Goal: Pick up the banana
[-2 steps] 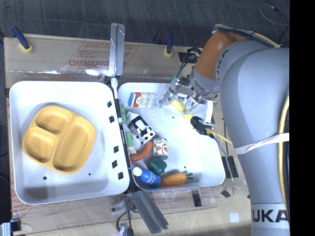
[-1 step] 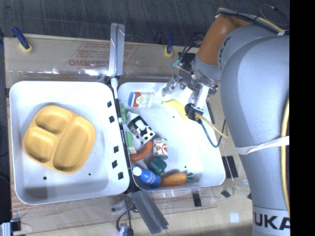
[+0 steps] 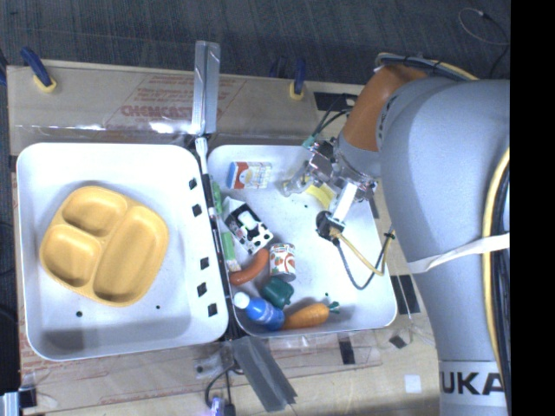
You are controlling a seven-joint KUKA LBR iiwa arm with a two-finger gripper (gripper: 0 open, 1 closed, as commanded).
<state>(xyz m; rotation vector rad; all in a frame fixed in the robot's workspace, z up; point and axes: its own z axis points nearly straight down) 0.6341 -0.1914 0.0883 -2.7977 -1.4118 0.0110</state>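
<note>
The grey arm reaches into the right white plastic bin. The left white bin holds a yellow sectioned plate. The gripper sits over the yellow banana at the right bin's upper right.

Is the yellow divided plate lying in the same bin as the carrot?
No, the yellow plate lies in the left bin, the carrot in the right bin.
</note>
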